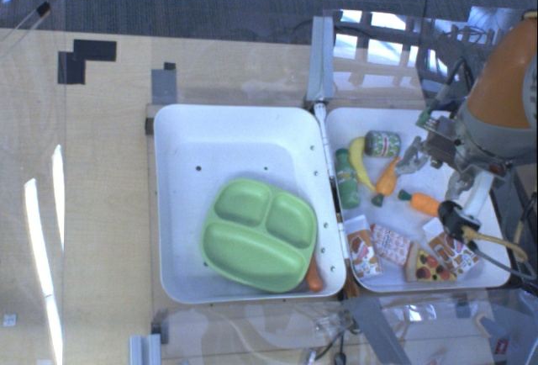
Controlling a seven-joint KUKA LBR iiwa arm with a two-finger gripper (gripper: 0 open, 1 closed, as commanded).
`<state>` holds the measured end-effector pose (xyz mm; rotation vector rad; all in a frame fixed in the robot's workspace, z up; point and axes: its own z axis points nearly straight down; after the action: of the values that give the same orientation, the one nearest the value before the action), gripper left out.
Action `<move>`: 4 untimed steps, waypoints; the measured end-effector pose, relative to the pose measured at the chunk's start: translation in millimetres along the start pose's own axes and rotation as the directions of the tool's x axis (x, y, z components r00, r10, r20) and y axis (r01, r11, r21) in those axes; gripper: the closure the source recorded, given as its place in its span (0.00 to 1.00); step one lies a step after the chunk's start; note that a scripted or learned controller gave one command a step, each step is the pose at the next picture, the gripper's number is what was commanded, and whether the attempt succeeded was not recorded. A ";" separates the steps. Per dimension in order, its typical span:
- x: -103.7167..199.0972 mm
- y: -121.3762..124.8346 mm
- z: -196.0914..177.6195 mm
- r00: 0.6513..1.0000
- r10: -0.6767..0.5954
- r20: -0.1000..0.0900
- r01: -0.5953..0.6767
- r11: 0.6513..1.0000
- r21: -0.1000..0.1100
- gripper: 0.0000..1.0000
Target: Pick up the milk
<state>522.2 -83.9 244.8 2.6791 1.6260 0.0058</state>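
Frankly, your tool (435, 172) hangs spread and empty above a carrot (423, 203) in the right bin (498, 272). The milk (363, 252), seemingly the near-edge carton, touches a packet (392, 244), so you risk grabbing both.

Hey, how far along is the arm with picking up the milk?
Done: nothing yet. In hand: the gripper hangs above the right bin, near the carrots. Left: the whole pick. The small cartons lie flat at the bin's near end, and I cannot tell which of them is the milk.
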 end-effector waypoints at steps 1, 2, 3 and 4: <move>-67.4 -1.1 -24.8 0.980 -0.201 0.000 0.201 0.980 -0.002 0.00; -94.8 9.4 94.9 0.983 -0.185 -0.003 0.185 0.983 0.010 0.00; -114.5 23.0 157.2 0.949 -0.315 -0.006 0.315 0.949 -0.001 0.00; -113.0 26.2 147.5 0.948 -0.317 -0.005 0.317 0.948 -0.008 1.00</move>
<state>494.4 -196.9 97.6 2.3811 2.0332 0.0177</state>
